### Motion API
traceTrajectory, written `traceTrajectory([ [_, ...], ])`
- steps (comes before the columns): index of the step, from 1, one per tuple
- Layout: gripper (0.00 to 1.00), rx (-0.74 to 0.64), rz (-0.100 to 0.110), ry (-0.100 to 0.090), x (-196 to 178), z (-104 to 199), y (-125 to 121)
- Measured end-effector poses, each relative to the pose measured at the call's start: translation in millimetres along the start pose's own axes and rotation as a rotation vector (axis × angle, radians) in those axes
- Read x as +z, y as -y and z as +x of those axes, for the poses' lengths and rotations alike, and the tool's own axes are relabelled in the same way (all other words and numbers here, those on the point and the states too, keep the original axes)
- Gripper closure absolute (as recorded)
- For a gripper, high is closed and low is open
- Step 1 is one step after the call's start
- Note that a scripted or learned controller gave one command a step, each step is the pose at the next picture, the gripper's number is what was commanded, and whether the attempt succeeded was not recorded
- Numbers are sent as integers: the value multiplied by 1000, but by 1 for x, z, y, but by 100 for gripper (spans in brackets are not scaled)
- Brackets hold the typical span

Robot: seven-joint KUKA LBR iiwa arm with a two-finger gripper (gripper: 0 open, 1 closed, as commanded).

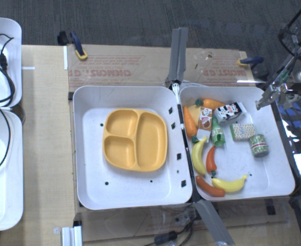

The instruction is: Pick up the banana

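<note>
Two yellow bananas lie in the right bin (278,137). One banana (198,157) runs along the bin's left wall. The other banana (231,183) curves near the front wall, beside an orange-red carrot (209,187). My gripper (267,97) hangs over the bin's far right corner, at the end of a thin metal and cable assembly, well away from both bananas. Nothing shows in it.
The right bin also holds more carrots (189,122), a cow-print carton (228,111), a green patterned box (241,131), a small can (259,145) and a green bottle (217,136). A yellow divided plate (136,139) sits in the left bin (88,178).
</note>
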State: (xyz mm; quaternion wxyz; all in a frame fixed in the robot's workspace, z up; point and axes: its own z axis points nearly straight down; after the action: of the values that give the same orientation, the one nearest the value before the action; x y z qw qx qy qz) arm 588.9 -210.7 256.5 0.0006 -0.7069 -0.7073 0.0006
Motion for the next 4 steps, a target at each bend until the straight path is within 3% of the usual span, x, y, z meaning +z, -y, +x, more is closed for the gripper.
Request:
traceTrajectory([
  [1, 100, -2, 1, 1, -8, 0, -1],
  [2, 0, -2, 1, 2, -8, 0, -1],
  [3, 0, -128, -7, 2, 154, 27, 19],
  [4, 0, -321, -21, 13, 157, 35, 53],
])
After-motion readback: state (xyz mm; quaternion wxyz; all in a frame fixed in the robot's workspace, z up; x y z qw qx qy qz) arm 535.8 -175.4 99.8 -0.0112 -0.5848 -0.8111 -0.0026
